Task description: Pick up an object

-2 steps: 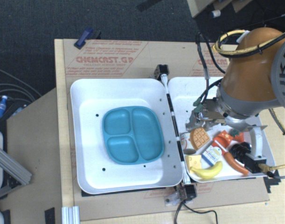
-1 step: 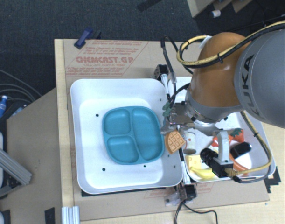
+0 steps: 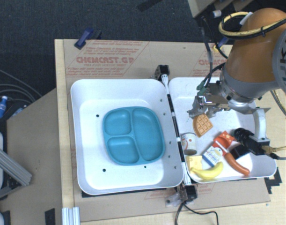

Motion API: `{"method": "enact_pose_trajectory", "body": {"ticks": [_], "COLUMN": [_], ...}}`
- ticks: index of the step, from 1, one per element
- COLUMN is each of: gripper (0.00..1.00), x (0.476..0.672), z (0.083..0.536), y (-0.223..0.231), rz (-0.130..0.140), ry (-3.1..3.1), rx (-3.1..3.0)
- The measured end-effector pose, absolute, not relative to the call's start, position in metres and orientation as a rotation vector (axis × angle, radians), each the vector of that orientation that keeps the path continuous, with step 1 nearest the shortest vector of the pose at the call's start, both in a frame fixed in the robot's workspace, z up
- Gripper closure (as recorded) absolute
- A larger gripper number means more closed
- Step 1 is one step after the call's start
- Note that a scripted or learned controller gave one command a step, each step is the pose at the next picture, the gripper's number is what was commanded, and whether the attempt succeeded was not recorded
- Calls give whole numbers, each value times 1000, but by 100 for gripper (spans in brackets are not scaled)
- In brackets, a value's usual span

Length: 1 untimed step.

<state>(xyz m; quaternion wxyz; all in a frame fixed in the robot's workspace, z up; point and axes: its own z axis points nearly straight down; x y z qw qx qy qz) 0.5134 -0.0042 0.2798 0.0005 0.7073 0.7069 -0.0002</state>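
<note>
Tool (image 3: 201,109) sits under the bulky orange-grey arm (image 3: 255,55), which hides most of it; cannot tell how far open it is or whether it grips anything; waffle (image 3: 202,124) is right below the tool tip, touching or nearly so, contact unclear; waffle is in the right bin (image 3: 184,92), upper-middle part, near the divider between bins; its long axis runs roughly up-down in the view, leaning slightly right at the bottom; grid face toward the camera.

Lower right bin is cluttered and partly covered by the arm's parts: banana (image 3: 209,173) along the near wall, yellow block (image 3: 194,162) touching it, small blue-white box (image 3: 211,157), orange-red piece (image 3: 223,140), orange curved piece (image 3: 237,165), small cup (image 3: 187,141) by the divider, details too small to read.

Left bin (image 3: 86,125) holds a blue divided plate (image 3: 133,135), flat, centred.

Desk (image 3: 110,60) is brown board with red print; blue clip (image 3: 84,38) at its far edge; dark carpet (image 3: 49,8) beyond; cables (image 3: 11,83) at left, cut off by the frame.
</note>
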Motion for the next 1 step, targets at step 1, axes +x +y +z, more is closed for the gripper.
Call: {"method": "enact_pose_trajectory", "body": {"ticks": [1], "gripper": [100], "x": [490], "z": [249], "y": [74], "rz": [-3], "ry": [2225], "rx": [2222]}}
